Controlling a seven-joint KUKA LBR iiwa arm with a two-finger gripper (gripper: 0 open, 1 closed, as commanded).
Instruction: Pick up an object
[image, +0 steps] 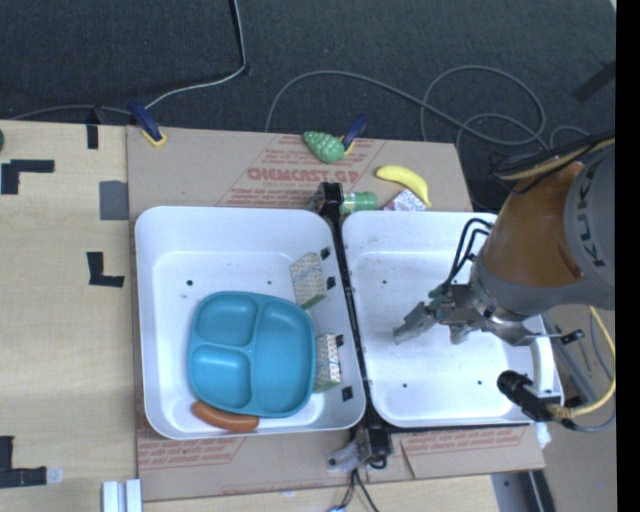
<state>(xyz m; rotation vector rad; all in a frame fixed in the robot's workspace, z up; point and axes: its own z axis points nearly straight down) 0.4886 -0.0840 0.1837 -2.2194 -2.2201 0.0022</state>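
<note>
Hovering low over the right bin (400, 400), the tool (412, 326) points toward the divider between the two bins, with the grey arm (545, 255) and its orange band reaching in from the right. One grey finger shows clearly, angled down toward the bin floor; whether the tool is spread or pressed together I cannot tell from this angle, and nothing shows between its tips.

Over to the left bin (160, 300), and that's where the pickable things sit. A blue divided plate (250, 352) lies flat across the bin's middle, taking up most of the floor. An orange sausage (226, 418) rests just beside the plate's near edge, touching or nearly touching it. Two small patterned packets lie by the plate's right side: one packet (308, 272) up near the divider, the other packet (328, 360) wedged between plate and bin wall.

Beyond the bins, on the cardboard-covered bench (200, 170), a yellow banana (404, 182) and a green toy (325, 146) lie near the far edge.
</note>
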